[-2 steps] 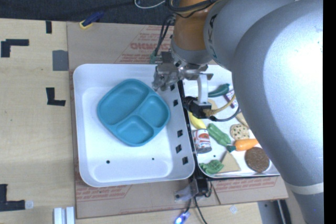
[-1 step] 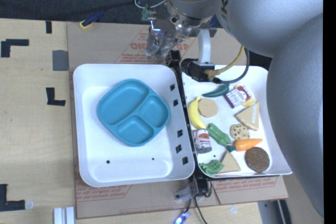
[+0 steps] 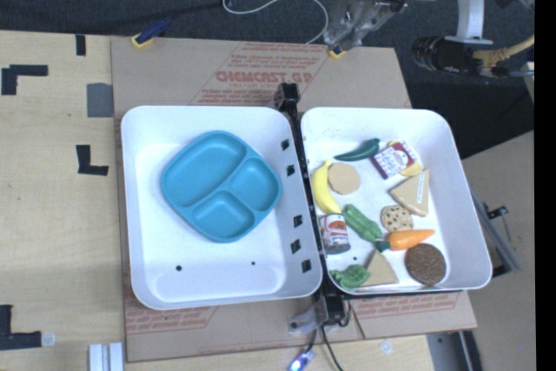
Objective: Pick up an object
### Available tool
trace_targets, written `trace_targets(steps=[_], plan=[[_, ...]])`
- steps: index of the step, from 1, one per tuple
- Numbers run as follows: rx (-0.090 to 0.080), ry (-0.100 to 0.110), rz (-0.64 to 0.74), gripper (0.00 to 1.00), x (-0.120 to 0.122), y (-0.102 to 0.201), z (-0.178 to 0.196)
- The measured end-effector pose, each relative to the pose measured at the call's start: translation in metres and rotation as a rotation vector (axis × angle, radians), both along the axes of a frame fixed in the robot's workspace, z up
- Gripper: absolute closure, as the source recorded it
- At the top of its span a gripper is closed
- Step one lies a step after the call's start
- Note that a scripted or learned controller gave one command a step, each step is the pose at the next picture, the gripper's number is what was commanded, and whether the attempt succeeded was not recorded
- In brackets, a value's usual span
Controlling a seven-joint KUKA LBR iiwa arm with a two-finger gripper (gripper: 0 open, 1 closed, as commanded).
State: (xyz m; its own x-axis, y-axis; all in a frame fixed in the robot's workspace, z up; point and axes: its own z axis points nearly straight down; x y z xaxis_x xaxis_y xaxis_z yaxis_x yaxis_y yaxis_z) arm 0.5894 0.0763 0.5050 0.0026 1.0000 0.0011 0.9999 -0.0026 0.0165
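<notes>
The end effector (image 3: 347, 32) hung at about one o'clock in the view, above the cardboard sheet (image 3: 261, 74) and well apart from both bins. Its fingers pointed down and to the left, and nothing was between them. I could not tell how far they were open, because they looked blurred and close together.

The right bin (image 3: 452, 143) held all the small toy foods. A yellow banana (image 3: 323, 188) lay near the bin's nine o'clock edge, and a round beige cookie (image 3: 344, 179) was just beside it. A dark green pepper (image 3: 357, 151) was at about eleven o'clock, and a small red packet (image 3: 392, 159) was near twelve. A wedge of cheese (image 3: 412, 192) lay toward three o'clock, with a spotted cracker (image 3: 395, 217) under it. An orange carrot (image 3: 408, 239) and a brown round patty (image 3: 426, 263) were at about five o'clock. A small can (image 3: 335, 234) stood at seven o'clock, beside a green pickle (image 3: 362, 222).

The left bin (image 3: 139, 187) carried a blue divided plate (image 3: 221, 185), a little tilted, near its centre.

A white cable (image 3: 261, 9) ran over the dark floor behind the worktop (image 3: 52, 213).
</notes>
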Motion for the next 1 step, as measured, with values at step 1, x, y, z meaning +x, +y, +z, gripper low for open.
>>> trace_targets(steps=[1], plan=[[-0.002,0.023,0.005,1.00,-0.0606,0.0178,-0.0558]])
